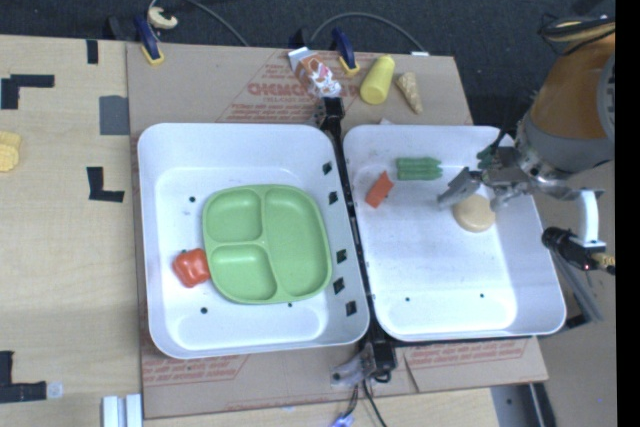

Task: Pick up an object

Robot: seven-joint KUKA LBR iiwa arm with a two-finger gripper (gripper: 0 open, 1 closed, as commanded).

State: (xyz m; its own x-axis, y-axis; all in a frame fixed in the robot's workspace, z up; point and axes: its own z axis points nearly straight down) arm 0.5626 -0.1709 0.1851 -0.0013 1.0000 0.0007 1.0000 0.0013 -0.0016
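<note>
Beige round object [474,213] under gripper [478,189], fingers spread apart; green block [418,169], orange piece [378,189] nearby.

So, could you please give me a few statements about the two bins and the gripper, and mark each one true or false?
1. The green divided plate lies in the left bin. True.
2. The gripper hangs over the left bin. False: it is over the right bin, beside the beige round object.
3. The green oblong object lies in the right bin. True.
4. The yellow bottle-like object lies inside the right bin. False: it lies on the cardboard behind the bins.
5. A red-orange object sits on the plate's middle compartment. False: it lies on the bin floor at the plate's left edge.
</note>
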